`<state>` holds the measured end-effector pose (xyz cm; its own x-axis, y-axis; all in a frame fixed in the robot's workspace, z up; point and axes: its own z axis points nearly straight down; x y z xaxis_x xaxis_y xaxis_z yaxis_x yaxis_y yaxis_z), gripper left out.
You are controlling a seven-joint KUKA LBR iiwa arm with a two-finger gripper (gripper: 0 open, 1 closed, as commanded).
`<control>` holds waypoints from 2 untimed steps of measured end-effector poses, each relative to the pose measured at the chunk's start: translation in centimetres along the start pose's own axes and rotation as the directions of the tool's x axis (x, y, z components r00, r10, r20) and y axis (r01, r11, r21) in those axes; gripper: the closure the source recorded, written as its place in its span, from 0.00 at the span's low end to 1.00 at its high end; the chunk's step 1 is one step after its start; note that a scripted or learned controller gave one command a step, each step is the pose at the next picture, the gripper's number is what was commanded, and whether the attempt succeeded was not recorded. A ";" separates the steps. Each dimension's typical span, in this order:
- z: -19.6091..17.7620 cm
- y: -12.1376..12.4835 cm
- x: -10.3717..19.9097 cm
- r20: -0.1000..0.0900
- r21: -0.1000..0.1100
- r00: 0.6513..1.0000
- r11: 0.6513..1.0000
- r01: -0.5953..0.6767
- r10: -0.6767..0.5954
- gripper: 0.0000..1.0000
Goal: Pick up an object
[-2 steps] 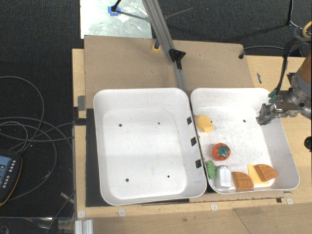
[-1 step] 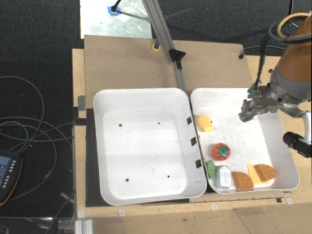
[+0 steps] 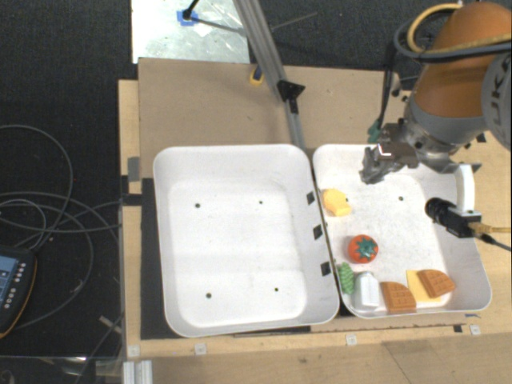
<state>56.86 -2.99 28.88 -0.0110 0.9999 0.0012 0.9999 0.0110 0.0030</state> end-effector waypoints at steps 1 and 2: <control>2.0 2.4 5.6 -0.001 0.002 1.000 1.000 0.000 0.000 1.00; 3.9 4.0 10.8 -0.001 0.002 1.000 1.000 -0.001 0.001 1.00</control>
